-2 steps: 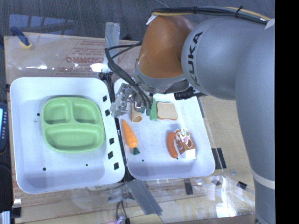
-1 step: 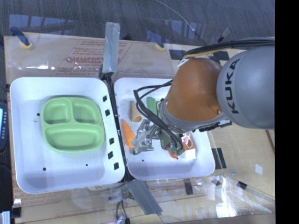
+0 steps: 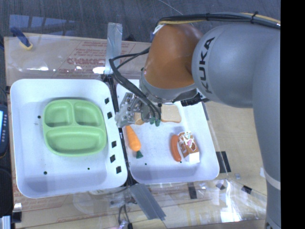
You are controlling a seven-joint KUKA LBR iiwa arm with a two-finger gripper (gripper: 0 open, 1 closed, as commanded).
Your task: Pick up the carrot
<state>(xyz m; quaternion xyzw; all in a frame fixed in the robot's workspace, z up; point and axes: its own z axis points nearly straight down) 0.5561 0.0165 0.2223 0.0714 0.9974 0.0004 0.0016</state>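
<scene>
The carrot (image 3: 133, 139), orange with a small green top at its lower end, lies in the right bin (image 3: 157, 173) close to the bin's left wall. My gripper (image 3: 135, 114) hangs just above the carrot's upper end, with metal parts and teal-tipped fingers (image 3: 155, 121) showing below the orange wrist band. Nothing shows between the fingers. The carrot rests on the bin floor.
A slice of toast (image 3: 170, 113) lies partly under the wrist in the right bin. A hot dog (image 3: 176, 147) and a small decorated cake piece (image 3: 189, 147) sit at the right. A green divided plate (image 3: 74, 127) rests in the left bin (image 3: 28, 175).
</scene>
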